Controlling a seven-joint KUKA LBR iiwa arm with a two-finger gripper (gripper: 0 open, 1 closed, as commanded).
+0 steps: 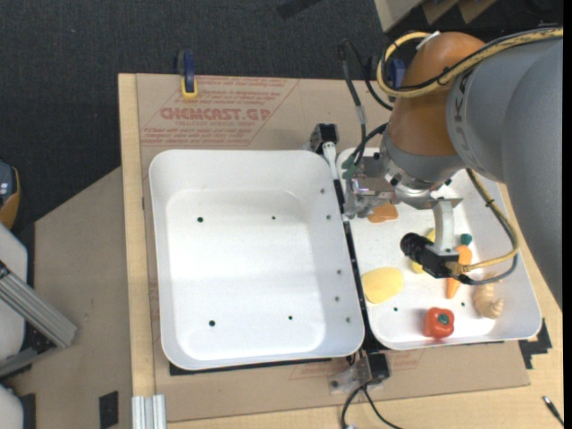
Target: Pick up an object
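Gripper (360, 190) is low at 10 o'clock in the right bin (402, 322), hard against the left bin (241, 248). Can't tell its grip state. Orange piece (383, 213) sits at its 4 o'clock, possibly touching. Yellow disc (382, 284) and red object (438, 322) lie near 6 o'clock.

The left bin (241, 266) and the right bin (404, 327) are sitting side by side on the surface (223, 105). In the right bin, a flat disc (382, 284) is lying beside the left wall, a round piece (438, 322) is resting nearer and to its right, and a lumpy piece (487, 304) is sitting farther right.
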